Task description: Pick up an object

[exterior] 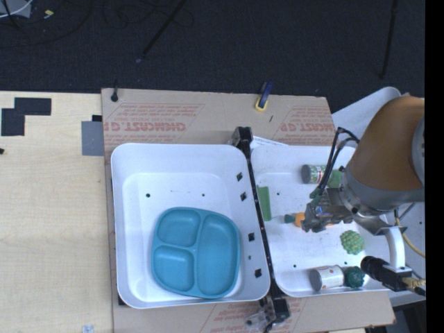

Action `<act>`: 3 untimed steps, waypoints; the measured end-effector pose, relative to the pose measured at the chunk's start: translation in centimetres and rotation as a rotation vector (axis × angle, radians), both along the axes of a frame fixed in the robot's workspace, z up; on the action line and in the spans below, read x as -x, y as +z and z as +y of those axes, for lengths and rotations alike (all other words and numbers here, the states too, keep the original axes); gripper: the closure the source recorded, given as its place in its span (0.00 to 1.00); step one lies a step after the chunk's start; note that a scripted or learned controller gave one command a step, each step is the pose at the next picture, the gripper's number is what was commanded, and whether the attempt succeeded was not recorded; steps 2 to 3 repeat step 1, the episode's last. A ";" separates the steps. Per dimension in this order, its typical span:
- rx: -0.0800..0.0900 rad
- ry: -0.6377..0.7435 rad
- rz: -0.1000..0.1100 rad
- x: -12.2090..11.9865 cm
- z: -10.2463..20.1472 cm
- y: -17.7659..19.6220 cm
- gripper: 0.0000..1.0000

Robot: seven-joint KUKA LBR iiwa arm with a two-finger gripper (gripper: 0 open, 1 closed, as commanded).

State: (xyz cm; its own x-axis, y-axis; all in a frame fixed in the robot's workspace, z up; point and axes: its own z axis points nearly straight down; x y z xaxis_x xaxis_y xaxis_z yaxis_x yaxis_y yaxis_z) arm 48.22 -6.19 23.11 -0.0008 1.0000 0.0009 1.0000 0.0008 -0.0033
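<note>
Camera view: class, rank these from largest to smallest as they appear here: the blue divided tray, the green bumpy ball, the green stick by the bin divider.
1. Blue divided tray, by far the largest.
2. Green stick, longer than the ball but thin.
3. Green bumpy ball, close to the stick in overall area, so this order is unsure.

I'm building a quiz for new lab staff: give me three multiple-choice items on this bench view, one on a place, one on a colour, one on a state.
1. Where is the divided plate?
A. left bin
B. right bin
C. on the cardboard

2. What colour is the bumpy ball?
A. red
B. green
C. blue

3. How does the small can near the right bin's front edge rest?
A. upright
B. on its side
C. stacked on the plate

Answers: 1 A, it sits inside the left bin. 2 B, its surface is green. 3 B, its round end faces sideways.
</note>
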 end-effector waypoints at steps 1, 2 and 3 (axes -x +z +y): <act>0.002 -0.003 -0.001 -0.8 -1.5 -0.6 1.00; 0.002 -0.003 -0.001 -0.8 -1.5 -0.6 1.00; 0.002 -0.003 -0.001 -0.8 -1.5 -0.6 1.00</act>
